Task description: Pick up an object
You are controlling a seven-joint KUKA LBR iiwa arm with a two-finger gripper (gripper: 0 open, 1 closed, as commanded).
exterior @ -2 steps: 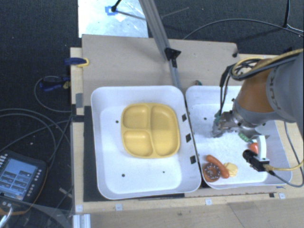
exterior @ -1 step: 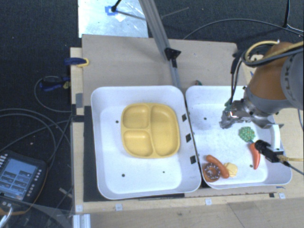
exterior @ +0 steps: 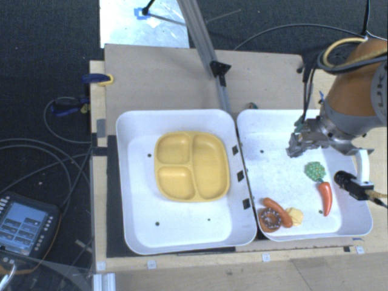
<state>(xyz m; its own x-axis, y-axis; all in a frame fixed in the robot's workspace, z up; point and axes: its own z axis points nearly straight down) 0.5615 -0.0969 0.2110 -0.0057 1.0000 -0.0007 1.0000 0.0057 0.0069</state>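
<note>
Camera view: broccoli lies just beside the pincer (grip state unclear).

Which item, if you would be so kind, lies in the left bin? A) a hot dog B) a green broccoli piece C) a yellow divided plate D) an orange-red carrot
C: the yellow divided plate sits alone in the left bin, while the broccoli, carrot and hot dog all lie in the right bin.
</note>
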